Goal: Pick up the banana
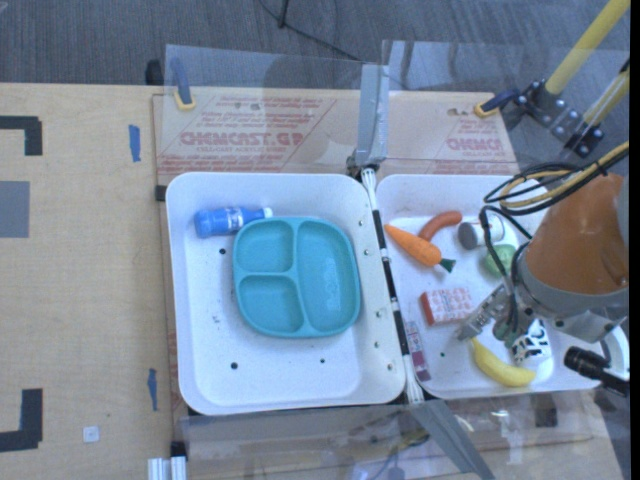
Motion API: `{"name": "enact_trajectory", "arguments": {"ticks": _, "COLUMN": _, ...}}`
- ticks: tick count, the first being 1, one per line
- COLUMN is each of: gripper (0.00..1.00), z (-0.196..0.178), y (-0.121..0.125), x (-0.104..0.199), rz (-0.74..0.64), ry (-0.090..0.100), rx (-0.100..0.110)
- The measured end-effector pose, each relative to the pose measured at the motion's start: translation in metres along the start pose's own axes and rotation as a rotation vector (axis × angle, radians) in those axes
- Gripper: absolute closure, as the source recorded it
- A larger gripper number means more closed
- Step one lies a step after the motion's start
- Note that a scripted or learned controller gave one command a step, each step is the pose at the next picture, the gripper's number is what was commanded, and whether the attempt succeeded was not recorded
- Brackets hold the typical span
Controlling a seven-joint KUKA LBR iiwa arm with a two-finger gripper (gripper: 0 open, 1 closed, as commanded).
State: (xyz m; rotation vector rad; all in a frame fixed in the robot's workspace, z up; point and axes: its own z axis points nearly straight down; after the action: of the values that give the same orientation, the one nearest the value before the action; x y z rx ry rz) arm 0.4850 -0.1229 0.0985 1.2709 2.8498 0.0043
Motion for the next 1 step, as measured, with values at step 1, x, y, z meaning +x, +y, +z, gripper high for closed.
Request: {"name": "enact_trajectory", "arguments": {"ticks": 1, "gripper": 1.0, "z": -0.0843, "y": 0.0923, "x": 0.0105, "rz": 0.184, "ry": 0.016, "rx": 0.012}}
